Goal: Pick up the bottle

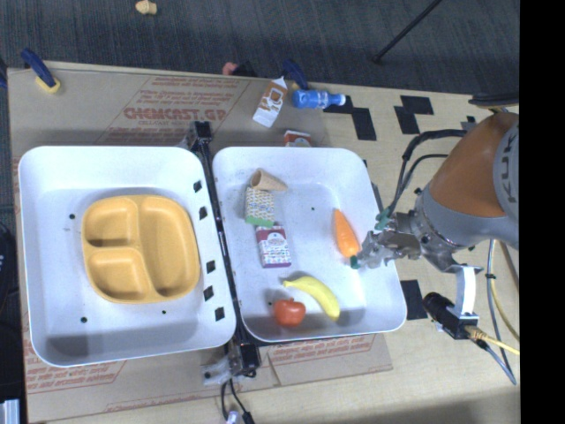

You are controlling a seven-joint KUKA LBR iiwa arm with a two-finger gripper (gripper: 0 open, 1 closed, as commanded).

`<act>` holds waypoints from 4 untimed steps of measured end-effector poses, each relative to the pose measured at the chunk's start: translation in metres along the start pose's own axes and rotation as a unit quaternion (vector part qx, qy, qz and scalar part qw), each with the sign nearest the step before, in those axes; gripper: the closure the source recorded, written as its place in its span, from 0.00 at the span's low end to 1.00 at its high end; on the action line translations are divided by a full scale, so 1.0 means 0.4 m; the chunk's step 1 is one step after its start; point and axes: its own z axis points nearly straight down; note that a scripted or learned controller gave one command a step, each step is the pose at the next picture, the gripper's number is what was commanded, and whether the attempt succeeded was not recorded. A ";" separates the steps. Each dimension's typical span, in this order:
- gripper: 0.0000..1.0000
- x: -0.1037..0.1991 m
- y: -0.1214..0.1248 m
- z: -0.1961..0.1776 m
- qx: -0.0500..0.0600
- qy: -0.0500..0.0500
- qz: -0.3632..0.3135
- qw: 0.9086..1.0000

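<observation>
The bottle (311, 100) is small and blue with a pale cap end, lying on its side on the cardboard bench behind the right bin (380, 276), outside both bins. My gripper (371, 251) hangs over the right bin's right rim, far from the bottle and close beside an orange carrot (345, 232). The grey wrist and orange band (472, 179) hide much of the gripper from above.
The right bin holds a patterned carton (261, 203), a dark red packet (275, 246), a banana (315, 294) and a tomato (289, 312). A yellow divided plate (141, 246) lies in the left bin (40, 184). A small carton (271, 102) lies left of the bottle.
</observation>
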 end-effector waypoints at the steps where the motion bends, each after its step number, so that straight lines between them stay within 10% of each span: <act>1: 1.00 0.026 -0.002 -0.094 -0.002 -0.002 -0.152 0.988; 2: 1.00 0.001 0.001 0.031 0.000 0.000 -0.068 0.998; 3: 1.00 0.009 0.001 -0.123 -0.003 -0.002 -0.210 0.978; 4: 1.00 0.000 0.000 -0.101 -0.001 -0.001 -0.121 0.993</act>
